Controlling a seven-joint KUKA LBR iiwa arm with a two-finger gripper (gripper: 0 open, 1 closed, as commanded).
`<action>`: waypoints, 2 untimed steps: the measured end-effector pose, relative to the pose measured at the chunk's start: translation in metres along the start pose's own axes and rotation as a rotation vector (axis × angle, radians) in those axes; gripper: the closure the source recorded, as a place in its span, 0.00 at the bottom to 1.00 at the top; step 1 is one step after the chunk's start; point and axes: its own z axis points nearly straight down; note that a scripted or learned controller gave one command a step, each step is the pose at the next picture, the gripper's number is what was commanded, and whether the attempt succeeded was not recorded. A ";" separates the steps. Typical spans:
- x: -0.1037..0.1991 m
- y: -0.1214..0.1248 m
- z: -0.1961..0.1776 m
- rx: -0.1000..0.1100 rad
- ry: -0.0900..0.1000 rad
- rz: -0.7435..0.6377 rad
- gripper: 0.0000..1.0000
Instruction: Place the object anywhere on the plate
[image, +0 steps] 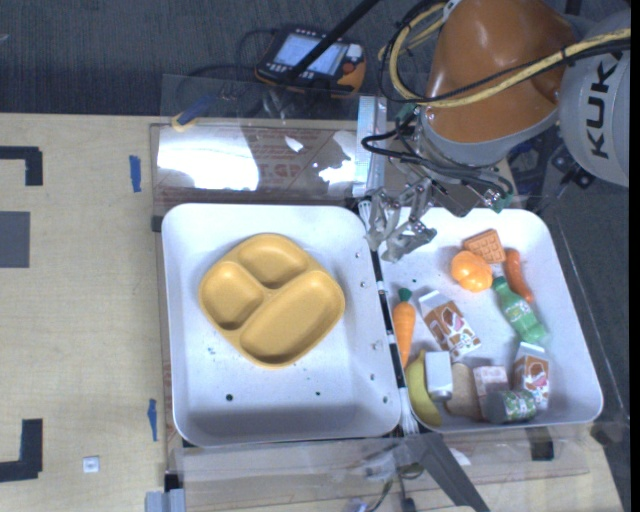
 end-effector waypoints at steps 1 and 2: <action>0.026 0.089 0.059 -0.003 0.006 0.120 1.00; -0.029 0.094 0.097 -0.002 0.001 -0.057 1.00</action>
